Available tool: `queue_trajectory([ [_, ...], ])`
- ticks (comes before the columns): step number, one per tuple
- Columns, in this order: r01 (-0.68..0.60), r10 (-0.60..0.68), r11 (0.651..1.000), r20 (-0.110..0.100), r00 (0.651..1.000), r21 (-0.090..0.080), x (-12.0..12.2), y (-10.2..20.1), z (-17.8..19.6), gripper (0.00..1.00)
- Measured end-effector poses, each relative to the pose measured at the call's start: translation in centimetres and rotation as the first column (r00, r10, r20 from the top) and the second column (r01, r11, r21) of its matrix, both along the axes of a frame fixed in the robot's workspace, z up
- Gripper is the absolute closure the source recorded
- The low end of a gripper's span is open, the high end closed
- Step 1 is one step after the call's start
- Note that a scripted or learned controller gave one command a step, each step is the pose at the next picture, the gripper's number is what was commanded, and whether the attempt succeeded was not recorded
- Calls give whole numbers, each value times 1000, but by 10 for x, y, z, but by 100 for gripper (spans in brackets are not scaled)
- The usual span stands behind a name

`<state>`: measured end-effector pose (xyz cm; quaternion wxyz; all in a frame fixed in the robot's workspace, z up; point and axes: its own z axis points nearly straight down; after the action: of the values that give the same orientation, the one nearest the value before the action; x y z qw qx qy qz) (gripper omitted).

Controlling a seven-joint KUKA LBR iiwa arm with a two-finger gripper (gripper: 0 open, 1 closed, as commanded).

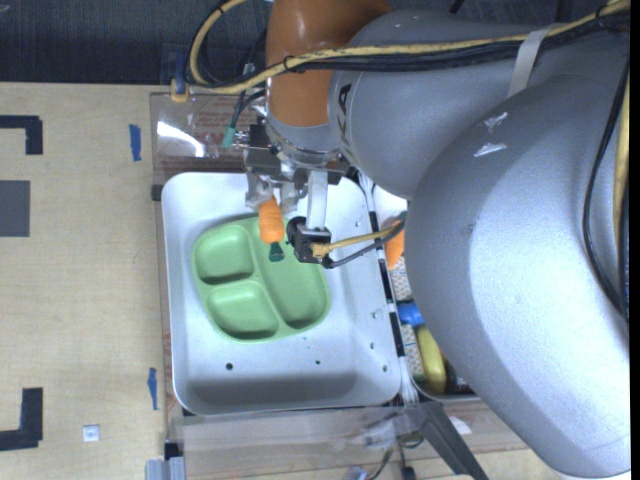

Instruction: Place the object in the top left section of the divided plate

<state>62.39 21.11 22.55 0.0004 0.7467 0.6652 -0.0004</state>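
Observation:
A green divided plate lies in the left white bin, with three sections. An orange carrot-like object with a small green end hangs upright over the plate's upper edge, between the top left and the right sections. My gripper comes down from the orange-banded wrist directly above it and is shut on the object's top. The arm covers the bin's upper right part.
The right bin is mostly hidden under the grey arm; a yellow object, a blue piece and an orange item show along its left side. A yellow cable runs past the gripper. Wooden bench lies to the left.

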Motion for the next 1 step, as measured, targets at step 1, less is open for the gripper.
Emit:
queue_trajectory([
  [1,46,-46,999,17,999,9,13,13,-112,100],
])
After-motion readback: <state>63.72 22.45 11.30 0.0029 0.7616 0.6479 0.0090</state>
